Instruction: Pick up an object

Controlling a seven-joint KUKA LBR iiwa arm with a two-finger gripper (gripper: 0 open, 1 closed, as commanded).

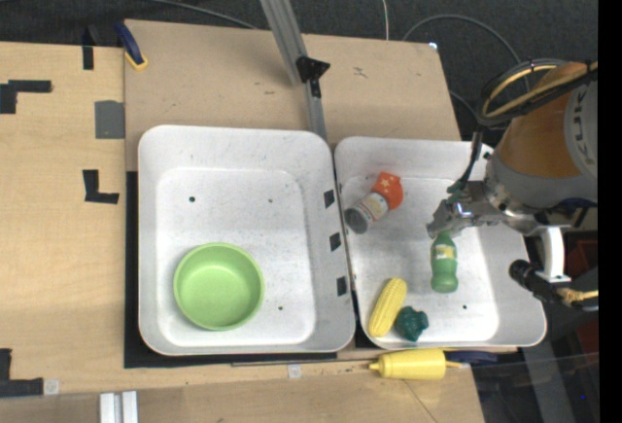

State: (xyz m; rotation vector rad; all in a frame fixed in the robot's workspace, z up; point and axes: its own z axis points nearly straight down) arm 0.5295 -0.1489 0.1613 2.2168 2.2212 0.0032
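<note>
A round lime-green plastic bowl (219, 286) sat in the near-left corner of the left shallow white bin (238, 151). In the right shallow white bin (413, 155), a small grey jar with an orange-red top (374, 202) lay tilted toward the far left part. Nearer, a yellow toy corn cob (387, 305) rested by the near-left corner, with a small dark-green lumpy toy (411, 323) touching its right side. A yellow plastic bottle (413, 365) lay on the bench just outside that bin's near rim. A green plastic bottle (444, 263) stood right of centre, directly under the grey two-finger gripper (455, 218). Whether its jaws were spread or pinching the bottle's top could not be told.
</note>
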